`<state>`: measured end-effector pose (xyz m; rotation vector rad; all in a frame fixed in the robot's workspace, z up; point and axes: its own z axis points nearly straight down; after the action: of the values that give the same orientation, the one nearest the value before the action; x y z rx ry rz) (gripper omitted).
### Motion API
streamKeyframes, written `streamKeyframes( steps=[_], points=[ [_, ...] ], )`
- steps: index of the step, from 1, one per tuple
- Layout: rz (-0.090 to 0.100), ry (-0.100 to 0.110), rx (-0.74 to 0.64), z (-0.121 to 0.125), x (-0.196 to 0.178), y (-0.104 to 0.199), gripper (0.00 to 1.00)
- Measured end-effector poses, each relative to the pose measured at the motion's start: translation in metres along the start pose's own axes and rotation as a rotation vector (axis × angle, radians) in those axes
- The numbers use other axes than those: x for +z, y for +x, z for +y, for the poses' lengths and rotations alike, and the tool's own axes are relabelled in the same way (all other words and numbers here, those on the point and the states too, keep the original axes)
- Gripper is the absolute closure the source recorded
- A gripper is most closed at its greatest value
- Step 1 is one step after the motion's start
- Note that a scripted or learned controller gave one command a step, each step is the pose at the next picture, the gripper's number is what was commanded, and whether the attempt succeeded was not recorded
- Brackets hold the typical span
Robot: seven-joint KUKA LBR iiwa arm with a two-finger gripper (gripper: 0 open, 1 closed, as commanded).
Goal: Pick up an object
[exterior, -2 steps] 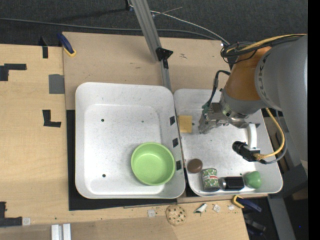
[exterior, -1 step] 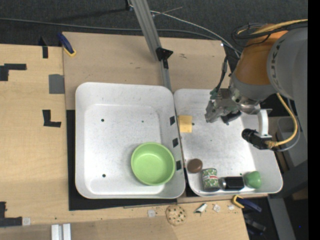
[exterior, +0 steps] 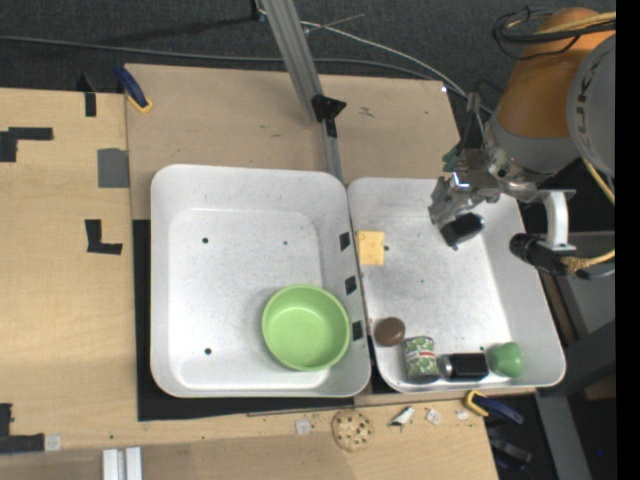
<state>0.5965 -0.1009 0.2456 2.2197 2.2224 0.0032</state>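
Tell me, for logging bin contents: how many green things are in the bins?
3: a green bowl in the left bin, a green can and a green ball-like object along the right bin's near edge.

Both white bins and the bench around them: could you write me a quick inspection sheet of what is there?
Surface: wooden bench bearing left bin and right bin side by side.
Job's things: green bowl in left bin; yellow block, brown disc, small can, black item, green object in right bin.
Clutter: cookie-like disc and scraps on bench by the near edge.
Grippers: gripper above right bin's far end.
Cables: thin cable crossing the bench's far side.
Surroundings: slanted metal pole, black tape marks.
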Motion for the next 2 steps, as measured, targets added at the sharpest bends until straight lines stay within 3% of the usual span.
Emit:
streamKeyframes(
  steps=[1, 2],
  points=[
    [0.0, 0.001, 0.0, 0.001, -0.034, 0.001, 1.0],
    [0.0, 0.007, -0.004, 0.008, -0.016, 0.046, 1.0]
  ],
)
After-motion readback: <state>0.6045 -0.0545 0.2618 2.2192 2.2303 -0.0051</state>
